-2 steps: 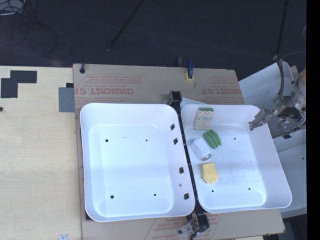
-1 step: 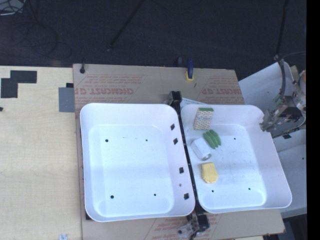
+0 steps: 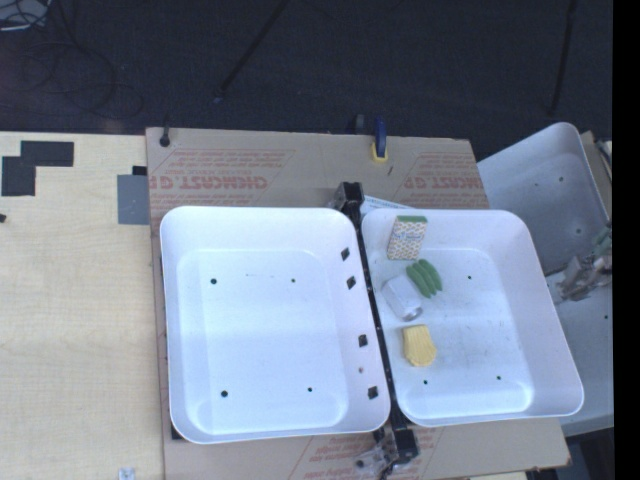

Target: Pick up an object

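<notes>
Four small objects lie in the left part of the right bin. A pale box with a dotted pattern and a green top stands near the bin's far left corner. Just in front of it lies a green ridged object. A small whitish cylinder rests beside that, close to the bin's left wall. Nearest the front sits a yellow block. The objects stand close together but the yellow block is a little apart from the others.
The left bin adjoins the right one, with black clips along the seam. Both rest on a cardboard sheet. A grey metal plate lies at the right. A blue and yellow clamp stands at the back.
</notes>
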`<state>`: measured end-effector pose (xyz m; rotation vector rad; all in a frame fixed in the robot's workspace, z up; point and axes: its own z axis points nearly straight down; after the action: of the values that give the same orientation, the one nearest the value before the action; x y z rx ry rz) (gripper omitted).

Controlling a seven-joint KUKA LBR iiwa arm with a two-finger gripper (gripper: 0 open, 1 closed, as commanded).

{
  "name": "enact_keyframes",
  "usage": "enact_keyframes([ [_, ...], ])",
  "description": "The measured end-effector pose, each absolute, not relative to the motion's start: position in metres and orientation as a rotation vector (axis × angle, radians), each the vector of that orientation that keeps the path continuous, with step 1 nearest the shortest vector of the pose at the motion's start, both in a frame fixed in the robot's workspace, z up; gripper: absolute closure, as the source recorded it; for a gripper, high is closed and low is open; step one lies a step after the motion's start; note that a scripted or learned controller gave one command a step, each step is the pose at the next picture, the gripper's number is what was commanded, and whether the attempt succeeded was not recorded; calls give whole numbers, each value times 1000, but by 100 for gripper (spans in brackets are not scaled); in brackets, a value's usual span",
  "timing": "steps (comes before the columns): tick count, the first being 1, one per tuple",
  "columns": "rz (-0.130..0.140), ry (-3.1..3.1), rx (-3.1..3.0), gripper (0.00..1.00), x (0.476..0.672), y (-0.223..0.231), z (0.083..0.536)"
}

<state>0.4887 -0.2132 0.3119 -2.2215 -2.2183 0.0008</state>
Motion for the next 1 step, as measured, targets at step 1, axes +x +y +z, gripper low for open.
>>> enact_keyframes([
  [1, -6, -2229, -2229, 100, 476, -215, 420],
])
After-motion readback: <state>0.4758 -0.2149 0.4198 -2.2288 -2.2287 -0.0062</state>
